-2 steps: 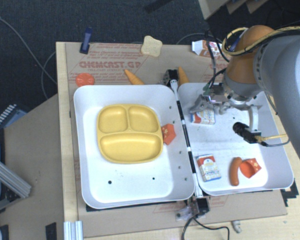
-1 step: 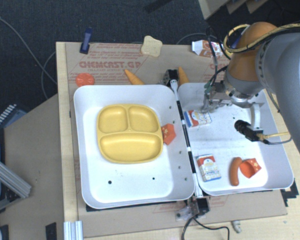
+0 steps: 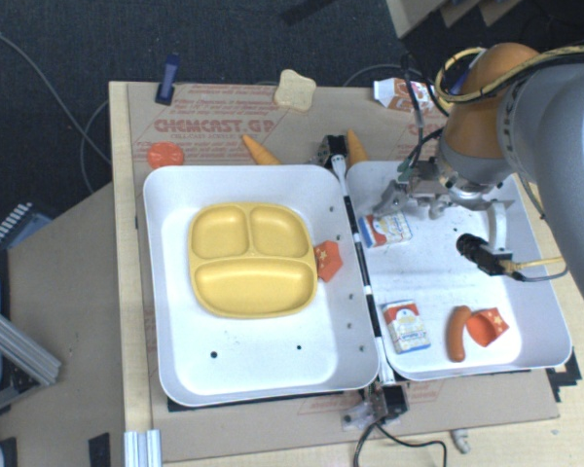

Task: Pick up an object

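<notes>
In the right bin (image 3: 526, 261), a small red, white and blue carton (image 3: 387, 230) lies at the near-left corner of the bin's far half. My gripper (image 3: 397, 199) hangs just above and behind that carton, at the end of the grey arm with its orange band (image 3: 487, 95). A second small carton (image 3: 406, 326) lies toward the front, with a brown sausage (image 3: 456, 333) and an orange-red piece (image 3: 487, 326) to its right. A black fitting with a cable (image 3: 477, 251) sticks out below the wrist.
The left bin (image 3: 175, 290) holds a yellow divided plate (image 3: 251, 261) and a small orange-red piece (image 3: 327, 259) by its right wall. Behind the bins lie a bread piece (image 3: 295, 89), a blue item (image 3: 167, 78), an orange disc (image 3: 164, 154), a carrot (image 3: 261, 151) and a packet (image 3: 404, 92).
</notes>
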